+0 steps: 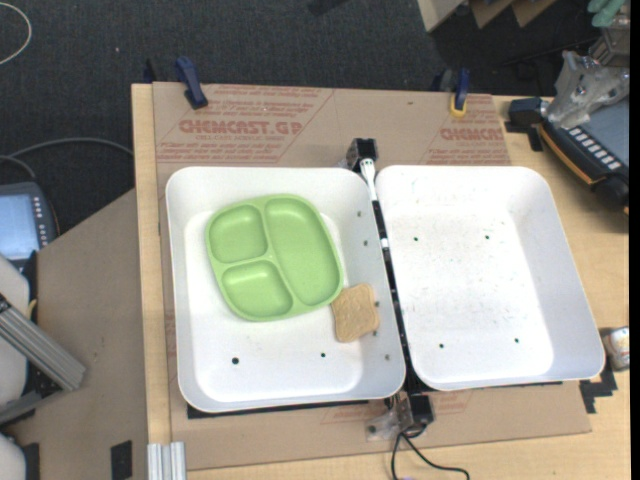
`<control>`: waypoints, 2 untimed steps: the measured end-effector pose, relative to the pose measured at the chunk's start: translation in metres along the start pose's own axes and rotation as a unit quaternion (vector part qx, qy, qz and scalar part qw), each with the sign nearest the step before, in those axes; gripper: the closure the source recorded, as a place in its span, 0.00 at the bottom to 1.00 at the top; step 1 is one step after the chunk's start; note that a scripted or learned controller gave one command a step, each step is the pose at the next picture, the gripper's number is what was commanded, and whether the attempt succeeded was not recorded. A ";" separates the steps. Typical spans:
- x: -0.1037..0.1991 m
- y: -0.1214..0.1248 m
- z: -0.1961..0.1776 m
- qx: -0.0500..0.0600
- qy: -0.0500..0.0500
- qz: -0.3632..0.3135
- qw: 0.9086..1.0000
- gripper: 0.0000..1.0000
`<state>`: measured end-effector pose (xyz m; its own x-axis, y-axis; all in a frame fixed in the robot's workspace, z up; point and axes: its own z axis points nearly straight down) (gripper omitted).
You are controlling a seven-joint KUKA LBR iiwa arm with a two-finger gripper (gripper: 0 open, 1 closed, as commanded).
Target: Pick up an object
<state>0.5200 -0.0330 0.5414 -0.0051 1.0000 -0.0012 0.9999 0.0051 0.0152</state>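
Left bin (190,358): green plate (273,258), sponge (355,313)

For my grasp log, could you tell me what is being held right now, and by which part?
Nothing is held: the green plate and the tan sponge both lie in the left bin.

Red print on the bench board

The brown board (300,118) under the two bins carries red lettering — "CHEMCAST GP" reads plainly near its far edge, above the left bin (190,298). The same mark shows again above the right bin (560,268), partly cut off — only "CHEMCAS" can be made out. The smaller red lines beneath each are too fine to read.
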 end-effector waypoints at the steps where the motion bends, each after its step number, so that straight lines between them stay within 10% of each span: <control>1: 0.032 -0.043 0.043 0.010 0.001 0.001 1.000 1.00; 2: 0.102 -0.042 0.097 0.012 0.001 -0.001 1.000 1.00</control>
